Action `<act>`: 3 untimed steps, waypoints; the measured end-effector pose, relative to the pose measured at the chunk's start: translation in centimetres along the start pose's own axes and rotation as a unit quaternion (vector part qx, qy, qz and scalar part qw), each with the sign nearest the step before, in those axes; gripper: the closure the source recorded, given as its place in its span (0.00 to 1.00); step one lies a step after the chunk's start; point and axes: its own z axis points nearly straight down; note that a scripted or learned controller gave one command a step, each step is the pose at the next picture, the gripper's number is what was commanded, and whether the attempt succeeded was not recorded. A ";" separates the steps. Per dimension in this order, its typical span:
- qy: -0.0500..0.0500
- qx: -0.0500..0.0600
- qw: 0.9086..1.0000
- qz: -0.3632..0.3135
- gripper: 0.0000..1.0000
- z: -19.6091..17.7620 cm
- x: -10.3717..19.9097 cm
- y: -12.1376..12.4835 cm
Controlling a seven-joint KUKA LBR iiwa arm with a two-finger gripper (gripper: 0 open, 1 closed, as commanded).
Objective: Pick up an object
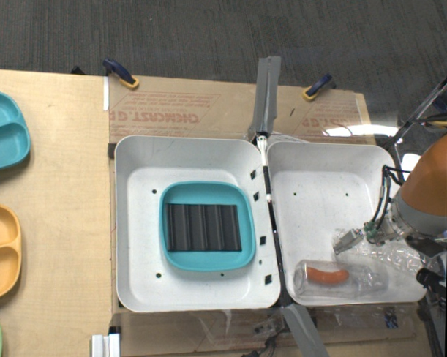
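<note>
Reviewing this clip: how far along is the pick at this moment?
Done: the arm has reached into the right bin, its claw low near the clear plastic bag holding an orange item. In hand: nothing visibly gripped. Left: grasp and lift; the bag lies on the bin floor, and the teal tray sits untouched in the left bin.

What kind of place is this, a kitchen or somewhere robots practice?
Probably a robot test lab, not a kitchen. A robot arm reaches into one of two white bins on a bench, cardboard is held down with clamps, and plastic trays sit off to the side.
</note>
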 end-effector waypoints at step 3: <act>0.010 0.002 0.996 0.083 1.00 0.0 -2.2 -2.7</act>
